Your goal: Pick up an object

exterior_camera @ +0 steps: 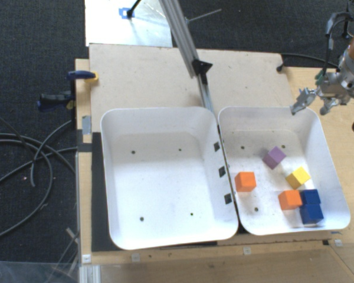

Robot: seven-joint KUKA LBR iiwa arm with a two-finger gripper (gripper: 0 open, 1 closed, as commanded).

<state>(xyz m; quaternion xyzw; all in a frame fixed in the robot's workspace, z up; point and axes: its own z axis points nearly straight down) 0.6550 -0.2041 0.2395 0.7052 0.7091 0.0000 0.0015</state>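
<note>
The right bin (pixel 256 122) holds several small cubes: a purple one (pixel 274 157), a yellow one (pixel 298 177), two orange ones (pixel 245 181) (pixel 289 200) and a blue one (pixel 311 206) in the near right corner. My gripper (pixel 314 104) hangs at the bin's far right corner, above the rim. Its two fingers stand apart, open, with nothing between them. It is well away from the cubes, the purple one being nearest.
The left bin (pixel 118 158) lies beside the right one. A slanted metal rod (pixel 183 34) crosses the bench from the top down to the bins' shared edge. Black cables (pixel 23 152) lie off the bench to the left.
</note>
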